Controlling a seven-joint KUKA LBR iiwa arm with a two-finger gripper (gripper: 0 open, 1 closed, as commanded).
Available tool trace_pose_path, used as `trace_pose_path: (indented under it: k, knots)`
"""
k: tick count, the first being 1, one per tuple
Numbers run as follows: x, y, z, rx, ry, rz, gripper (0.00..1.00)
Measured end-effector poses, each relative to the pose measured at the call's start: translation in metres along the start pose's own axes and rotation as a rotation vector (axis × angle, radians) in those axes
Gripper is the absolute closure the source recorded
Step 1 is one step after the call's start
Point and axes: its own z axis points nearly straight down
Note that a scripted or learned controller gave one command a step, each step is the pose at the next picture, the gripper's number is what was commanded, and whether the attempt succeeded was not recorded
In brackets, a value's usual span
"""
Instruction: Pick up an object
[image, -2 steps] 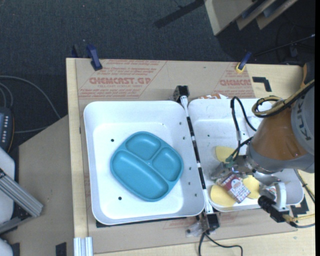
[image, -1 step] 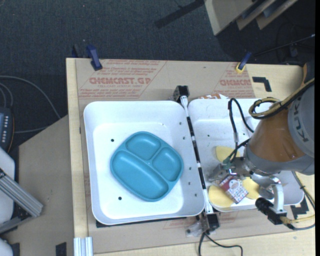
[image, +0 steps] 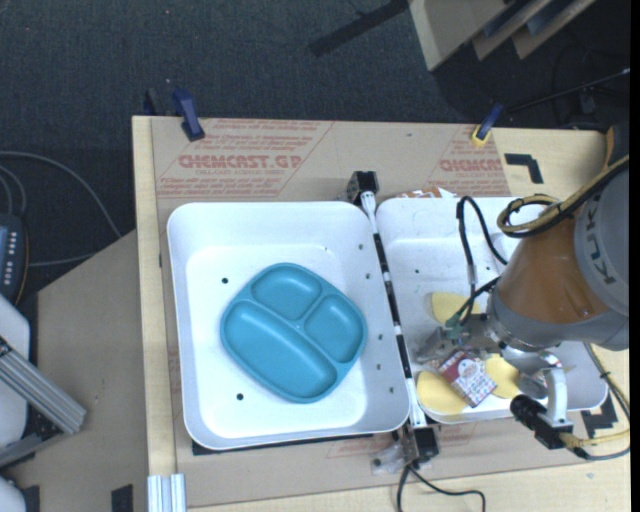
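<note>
Arm's down in the right bin (image: 420, 250), hand (image: 462, 352) over a red packet (image: 470, 380) (grip state: can't tell); next, a clean lift.

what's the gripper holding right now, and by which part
It cannot be told. The gripper is low in the right bin, among a small red-and-white packet and yellow pieces, but the wrist hides whether anything sits between its fingers.

A brown cardboard-topped worktop (image: 260, 160) bears two blue spring clamps (image: 187, 113) (image: 487, 124) at its far edge; dark carpet floor (image: 200, 50) surrounds it.
</note>
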Motion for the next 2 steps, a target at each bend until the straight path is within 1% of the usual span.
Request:
trace_pose_path:
  k: [1, 2]
  knots:
    - [0.0, 0.0, -0.01, -0.002, -0.001, 0.001, 1.0]
    - [0.051, 0.05, -0.1, -0.001, 0.0, -0.002, 1.0]
